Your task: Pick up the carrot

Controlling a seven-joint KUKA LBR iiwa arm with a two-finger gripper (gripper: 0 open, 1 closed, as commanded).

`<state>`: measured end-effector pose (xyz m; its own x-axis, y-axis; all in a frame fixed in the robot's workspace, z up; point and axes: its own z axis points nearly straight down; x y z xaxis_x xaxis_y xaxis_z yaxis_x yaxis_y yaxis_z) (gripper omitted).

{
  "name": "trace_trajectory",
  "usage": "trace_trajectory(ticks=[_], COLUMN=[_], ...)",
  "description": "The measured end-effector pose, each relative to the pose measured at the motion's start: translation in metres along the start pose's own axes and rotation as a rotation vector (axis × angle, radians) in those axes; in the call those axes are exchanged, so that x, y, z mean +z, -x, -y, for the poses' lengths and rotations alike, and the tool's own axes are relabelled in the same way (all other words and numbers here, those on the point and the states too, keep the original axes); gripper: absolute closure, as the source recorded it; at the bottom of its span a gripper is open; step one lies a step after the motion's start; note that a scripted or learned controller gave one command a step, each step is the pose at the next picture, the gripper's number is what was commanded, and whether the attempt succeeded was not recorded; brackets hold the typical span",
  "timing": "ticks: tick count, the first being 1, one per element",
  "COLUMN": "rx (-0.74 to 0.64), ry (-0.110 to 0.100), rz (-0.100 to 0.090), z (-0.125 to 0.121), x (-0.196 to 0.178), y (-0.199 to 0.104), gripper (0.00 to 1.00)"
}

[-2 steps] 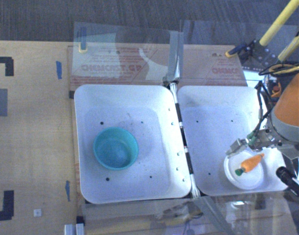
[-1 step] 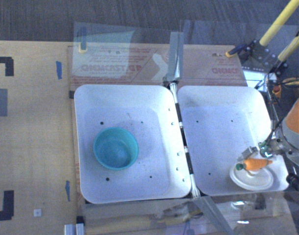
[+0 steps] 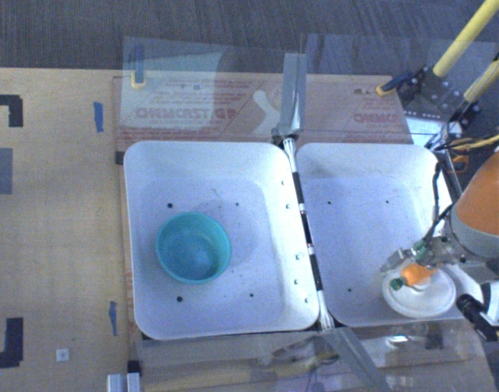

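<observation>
The carrot (image 3: 415, 276) is a small orange piece with a green end. It lies on a white plate (image 3: 418, 299) in the front right corner of the right bin (image 3: 355, 219). My gripper (image 3: 419, 257) hangs directly over the carrot, at or just above it, and its body hides part of the carrot. The grey arm with the orange band (image 3: 486, 198) comes in from the right edge, above the bin's right wall.
A teal bowl (image 3: 193, 247) stands in the left bin (image 3: 200, 178), left of centre. The divider between the bins (image 3: 302, 227) runs down the middle. Yellow-handled tools and cables (image 3: 445, 88) sit beyond the right bin's far corner.
</observation>
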<state>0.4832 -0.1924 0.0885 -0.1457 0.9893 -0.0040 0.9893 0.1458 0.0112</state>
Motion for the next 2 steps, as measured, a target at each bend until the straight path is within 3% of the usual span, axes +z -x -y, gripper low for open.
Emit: trace_trajectory(ticks=[1,2], rx=[0.003,0.142], ry=[0.003,-0.011], rz=[-0.001,-0.002], z=[-0.001,-0.003], x=[-0.01,-0.089], y=[0.001,-0.036], gripper=[1.0,1.0])
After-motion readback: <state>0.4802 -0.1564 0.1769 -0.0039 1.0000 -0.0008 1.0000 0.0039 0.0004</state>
